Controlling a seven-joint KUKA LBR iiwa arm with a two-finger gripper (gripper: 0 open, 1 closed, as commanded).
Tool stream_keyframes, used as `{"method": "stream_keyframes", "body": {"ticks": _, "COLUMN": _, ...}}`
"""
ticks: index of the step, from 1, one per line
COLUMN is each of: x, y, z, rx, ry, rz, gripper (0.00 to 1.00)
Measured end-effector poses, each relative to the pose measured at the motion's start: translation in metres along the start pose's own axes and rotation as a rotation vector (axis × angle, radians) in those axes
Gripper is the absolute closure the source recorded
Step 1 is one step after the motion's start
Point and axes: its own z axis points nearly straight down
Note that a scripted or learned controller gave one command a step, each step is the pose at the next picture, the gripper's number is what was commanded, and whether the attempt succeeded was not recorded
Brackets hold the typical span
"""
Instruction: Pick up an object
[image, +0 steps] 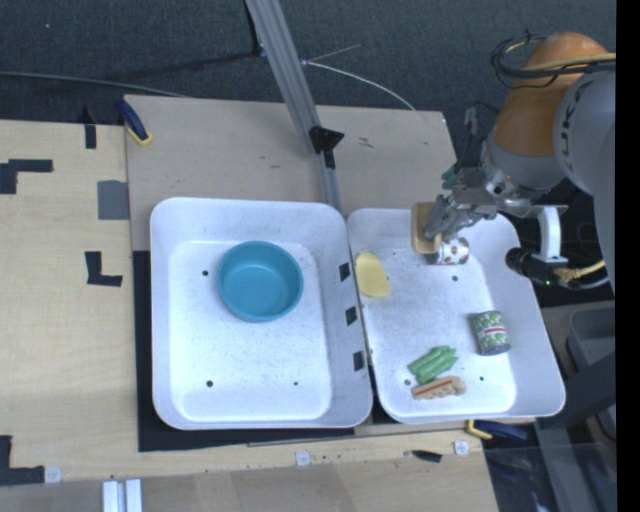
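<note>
Right bin (530, 395), near edge: green vegetable (432, 361) stacked against tan food piece (438, 388) at 6 o'clock; small patterned can (490, 333) upright at 4 o'clock. Yellow piece (373, 275) at 9 o'clock, touching left wall. Left bin (180, 330): blue bowl (260, 281) upright, offset toward 11 o'clock. Far end of right bin, 12 o'clock: gripper (443, 232) lowered over tan block (425, 228) and small round red-and-white object (455, 251), probably the pick targets. Jaw state: cannot tell; grasp unconfirmed.

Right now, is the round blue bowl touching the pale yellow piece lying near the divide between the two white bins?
Apart. The camera view shows the blue bowl in the left bin and the yellow piece in the right bin, with both rims between.
</note>
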Motion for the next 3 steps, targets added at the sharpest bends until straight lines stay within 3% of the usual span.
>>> {"method": "stream_keyframes", "body": {"ticks": 1, "x": 0.0, "y": 0.0, "z": -0.015, "rx": 0.004, "ry": 0.001, "rz": 0.001, "gripper": 1.0}}
{"method": "stream_keyframes", "body": {"ticks": 3, "x": 0.089, "y": -0.034, "z": -0.028, "rx": 0.007, "ry": 0.002, "rz": -0.003, "gripper": 1.0}}
